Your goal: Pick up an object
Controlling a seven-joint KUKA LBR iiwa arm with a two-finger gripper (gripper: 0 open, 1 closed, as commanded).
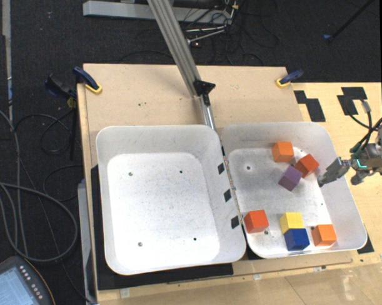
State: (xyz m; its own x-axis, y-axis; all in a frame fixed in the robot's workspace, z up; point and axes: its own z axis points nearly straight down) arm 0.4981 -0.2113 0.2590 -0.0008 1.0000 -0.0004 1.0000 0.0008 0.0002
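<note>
Several blocks lie in the right bin (254,168). An orange cube (282,151) and a red cube (307,164) sit near the far right, with a purple cube (290,177) just in front of them. Along the near wall are another orange cube (256,220), a yellow cube (291,221), a blue cube (296,239) and an orange cube (323,235). My gripper (344,174) hovers at the bin's right rim, a little right of the red cube. It is open, and nothing is between its fingers.
The left bin (158,200) lies beside the right one, their walls meeting in the middle. A slanted metal pole (178,46) crosses the back of the bench. Clamps (88,80) hold the board's far corners.
</note>
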